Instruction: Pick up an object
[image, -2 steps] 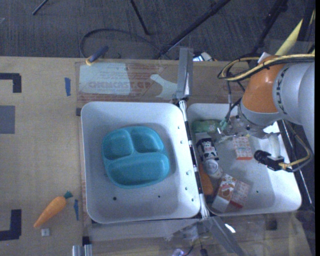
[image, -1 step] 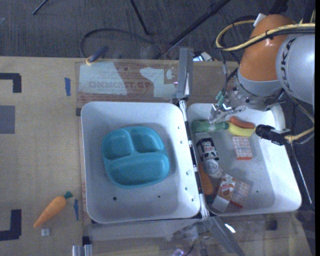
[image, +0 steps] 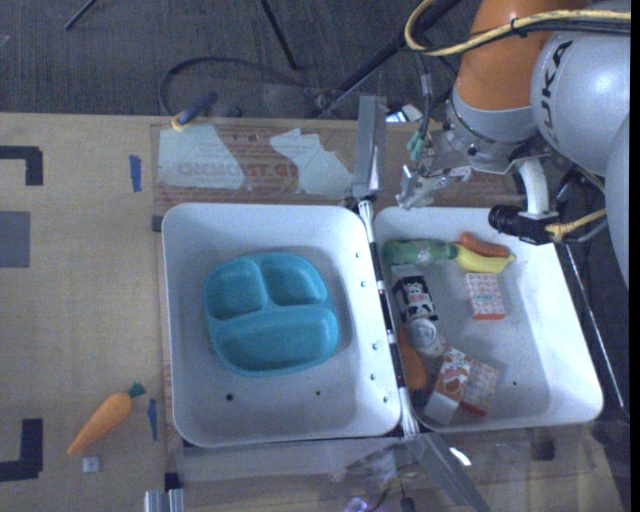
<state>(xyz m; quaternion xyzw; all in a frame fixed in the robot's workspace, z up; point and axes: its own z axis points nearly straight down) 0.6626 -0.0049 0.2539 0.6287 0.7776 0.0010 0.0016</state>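
Note:
The right bin (image: 570, 350) holds several small objects: a green vegetable (image: 418, 251), a yellow banana (image: 485, 263), a red sausage (image: 483, 243), a small orange-and-white carton (image: 486, 296), a black-and-white carton (image: 413, 297), a pale round item (image: 425, 336), an orange piece (image: 412, 368) against the left wall and a red-and-white box (image: 465, 382). My gripper (image: 425, 185) hangs over the bin's far left corner, raised above the objects. It looks open, with nothing between its fingers.
A blue divided plate (image: 270, 312) lies in the left bin (image: 190, 400). A toy carrot (image: 100, 422) rests on the bench at the lower left. Torn cardboard (image: 250, 160) lies behind the left bin. A metal divider (image: 366, 150) stands between the bins' far corners.

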